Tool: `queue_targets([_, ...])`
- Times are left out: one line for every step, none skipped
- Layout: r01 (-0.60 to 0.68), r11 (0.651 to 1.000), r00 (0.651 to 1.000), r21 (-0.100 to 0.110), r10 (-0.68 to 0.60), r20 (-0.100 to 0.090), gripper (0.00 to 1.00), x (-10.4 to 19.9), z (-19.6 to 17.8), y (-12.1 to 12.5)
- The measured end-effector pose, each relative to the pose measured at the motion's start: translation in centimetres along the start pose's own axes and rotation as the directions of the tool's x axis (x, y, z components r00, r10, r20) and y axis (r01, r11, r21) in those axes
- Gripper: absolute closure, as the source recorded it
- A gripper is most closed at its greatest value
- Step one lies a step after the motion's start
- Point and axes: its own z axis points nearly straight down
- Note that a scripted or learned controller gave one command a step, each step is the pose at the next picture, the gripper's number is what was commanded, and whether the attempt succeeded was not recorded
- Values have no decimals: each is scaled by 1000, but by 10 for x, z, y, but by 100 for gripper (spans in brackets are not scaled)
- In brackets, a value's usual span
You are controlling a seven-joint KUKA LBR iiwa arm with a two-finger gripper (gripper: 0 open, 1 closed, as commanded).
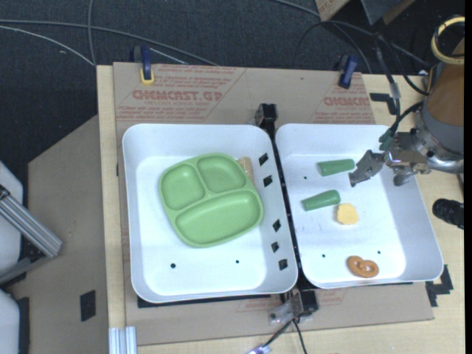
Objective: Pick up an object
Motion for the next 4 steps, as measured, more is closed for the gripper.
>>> queue_targets([-1,1000,1000,4,1,-1,0,-1,52,-10])
queue_targets([-1,1000,1000,7,1,-2,0,-3,115,-14])
queue_targets([0,1000,1000,6,0,-2,0,-2,158,-18])
queue_targets([-1,1000,1000,-1,1,-1,100,-2,145,-16])
